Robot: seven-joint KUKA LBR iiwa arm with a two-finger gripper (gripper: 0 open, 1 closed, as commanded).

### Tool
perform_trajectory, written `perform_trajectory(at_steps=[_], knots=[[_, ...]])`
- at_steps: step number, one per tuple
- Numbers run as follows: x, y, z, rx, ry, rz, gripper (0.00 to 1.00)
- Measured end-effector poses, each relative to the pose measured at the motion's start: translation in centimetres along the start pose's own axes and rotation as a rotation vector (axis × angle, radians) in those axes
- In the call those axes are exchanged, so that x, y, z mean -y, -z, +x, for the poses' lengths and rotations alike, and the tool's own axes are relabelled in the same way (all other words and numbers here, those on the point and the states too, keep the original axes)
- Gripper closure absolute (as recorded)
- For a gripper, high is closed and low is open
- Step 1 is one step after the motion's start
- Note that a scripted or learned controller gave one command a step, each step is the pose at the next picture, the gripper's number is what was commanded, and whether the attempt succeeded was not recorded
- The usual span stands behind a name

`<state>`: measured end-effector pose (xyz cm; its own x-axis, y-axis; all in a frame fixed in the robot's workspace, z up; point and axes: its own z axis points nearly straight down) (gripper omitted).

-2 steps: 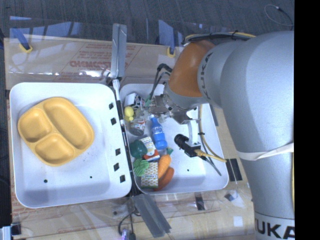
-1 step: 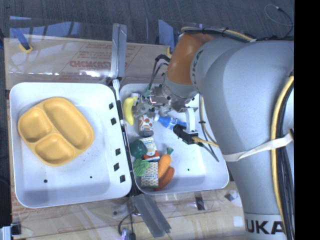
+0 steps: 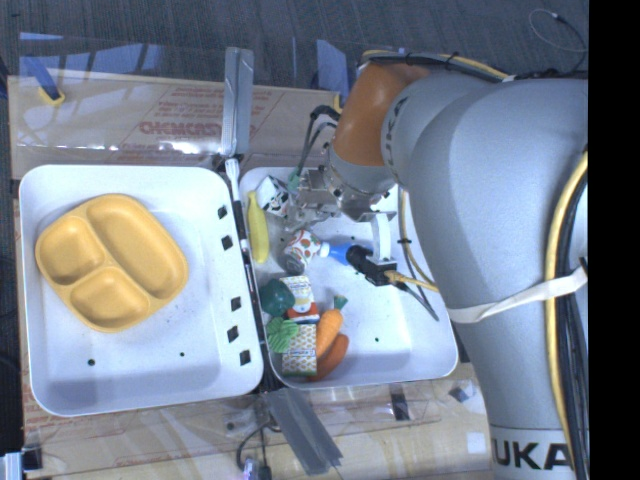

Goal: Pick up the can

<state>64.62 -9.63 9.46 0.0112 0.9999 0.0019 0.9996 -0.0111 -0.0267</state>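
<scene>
Well left of the gripper (image 3: 300, 230), a yellow divided plate (image 3: 110, 260) lay alone in the left bin (image 3: 60, 388), out of the job. Just left of it a banana (image 3: 258, 233) lay along the right bin (image 3: 425, 353) wall. What looked like the can (image 3: 294, 259), small and grey, sat right below the tip, likely why the arm (image 3: 480, 198) had reached in there; how wide the gripper stood couldn't be told. Carrots (image 3: 330, 336) were piled toward the near rim, so crowding could spoil the grasp.

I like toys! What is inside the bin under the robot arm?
The right bin holds a banana, carrots, a green packet and a can. The arm covers the rest.
</scene>
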Motion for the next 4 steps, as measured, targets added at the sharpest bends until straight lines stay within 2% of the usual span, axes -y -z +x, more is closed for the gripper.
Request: perform_trajectory(at_steps=[1,2,3,4], knots=[[6.6,9.4,3.4,0.000,-0.073,-0.020,1.00],[6.6,9.4,3.4,0.000,-0.074,-0.020,0.00],[5.6,-0.7,0.3,0.002,-0.108,-0.021,0.00],[4.7,5.9,-0.3,-0.001,-0.139,-0.022,0.00]])
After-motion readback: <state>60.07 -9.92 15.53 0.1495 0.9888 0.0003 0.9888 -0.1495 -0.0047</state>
